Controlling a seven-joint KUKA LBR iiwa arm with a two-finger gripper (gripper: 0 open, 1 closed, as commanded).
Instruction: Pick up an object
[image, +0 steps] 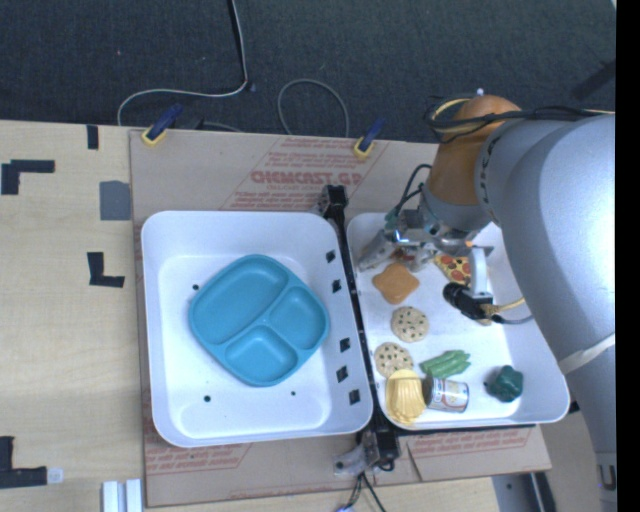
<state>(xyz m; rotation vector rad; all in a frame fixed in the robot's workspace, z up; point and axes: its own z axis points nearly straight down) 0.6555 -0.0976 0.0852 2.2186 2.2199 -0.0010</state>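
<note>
On plywood bench (250, 180) — two white bins (160, 330), dark carpet (120, 50) behind.

The arm (560, 220) is bulky, smooth grey, with an orange band (462, 160) above the wrist and thin cables beside it.

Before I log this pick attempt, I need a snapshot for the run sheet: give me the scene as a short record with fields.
left bin: holds a blue divided plate
right bin: toy food and small items
items in right bin: brown bread piece, two cookies, green beans, yellow corn, small can, dark green piece, pizza slice
gripper: over the far end of the right bin, just above the bread piece
held object: none visible between the fingers
</note>
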